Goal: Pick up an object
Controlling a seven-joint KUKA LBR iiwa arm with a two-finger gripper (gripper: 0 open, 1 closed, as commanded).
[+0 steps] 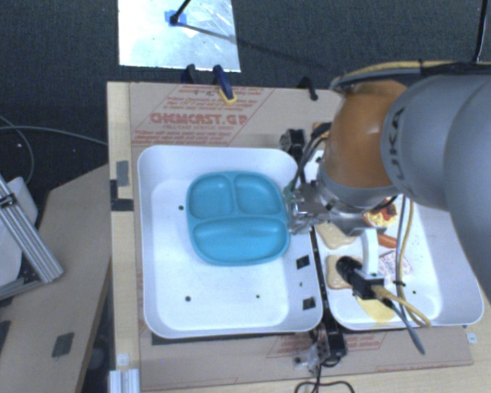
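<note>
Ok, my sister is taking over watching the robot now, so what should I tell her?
Gripper: down low over the wall between the two bins, right beside the plate's edge.
Things: blue divided plate lies flat in the left bin. The right bin holds small bits, among them a tan piece and a yellow piece.
Done: no pick shows yet.
Left: grab one object and lift it.

Two bins stand side by side on a cardboard sheet on the counter. In the left bin a divided plate lies toward the back, close to its right wall. In the right bin some small pieces lie near its left wall, under my arm.
</note>
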